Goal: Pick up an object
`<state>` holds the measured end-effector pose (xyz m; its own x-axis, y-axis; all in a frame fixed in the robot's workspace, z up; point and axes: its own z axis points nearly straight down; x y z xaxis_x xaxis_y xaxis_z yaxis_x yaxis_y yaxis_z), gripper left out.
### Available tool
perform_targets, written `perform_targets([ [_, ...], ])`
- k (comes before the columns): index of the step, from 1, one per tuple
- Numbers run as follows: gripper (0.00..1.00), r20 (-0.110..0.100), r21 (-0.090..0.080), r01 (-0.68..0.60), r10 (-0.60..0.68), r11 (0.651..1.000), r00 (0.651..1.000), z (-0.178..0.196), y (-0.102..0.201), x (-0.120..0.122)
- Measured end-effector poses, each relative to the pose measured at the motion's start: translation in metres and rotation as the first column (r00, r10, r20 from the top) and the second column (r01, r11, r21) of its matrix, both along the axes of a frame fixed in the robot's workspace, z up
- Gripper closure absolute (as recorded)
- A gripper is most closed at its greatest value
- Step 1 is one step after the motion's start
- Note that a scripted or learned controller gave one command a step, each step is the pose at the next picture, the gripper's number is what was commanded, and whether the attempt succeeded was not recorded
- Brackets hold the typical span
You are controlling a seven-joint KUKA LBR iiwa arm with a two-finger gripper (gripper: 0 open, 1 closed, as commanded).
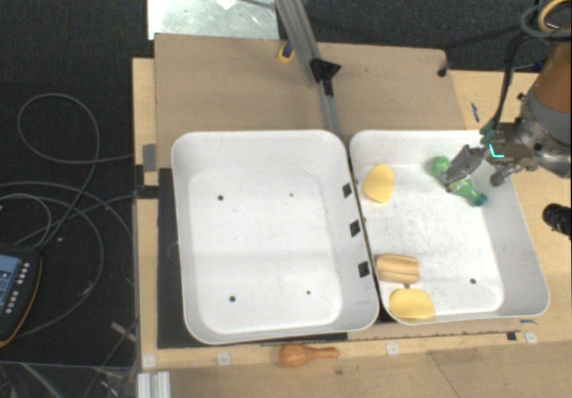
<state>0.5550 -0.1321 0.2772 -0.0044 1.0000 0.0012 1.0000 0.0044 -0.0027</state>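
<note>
Gripper [483,170] of the grey arm hangs over the right shallow white bin [523,284], its two fingers spread, one fingertip touching a small green plastic object [447,172] near the far wall. Nothing is clamped; this looks like lining up for a pick. Along the near-left wall lie a yellow rounded piece [379,182], a tan hot-dog-like toy [397,267] and a second yellow piece [412,304], all well apart from the fingers.

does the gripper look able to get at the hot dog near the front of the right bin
Probably yes. The hot dog lies uncovered in the right bin, a yellow piece just in front of it. The gripper is over the green object, with bare floor between.
</note>
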Motion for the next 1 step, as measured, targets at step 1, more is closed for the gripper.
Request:
perform_targets([
  [1, 0.00, 0.004, -0.001, 0.001, -0.001, 1.000, 1.000, 0.0021, -0.0001, 0.0007],
])
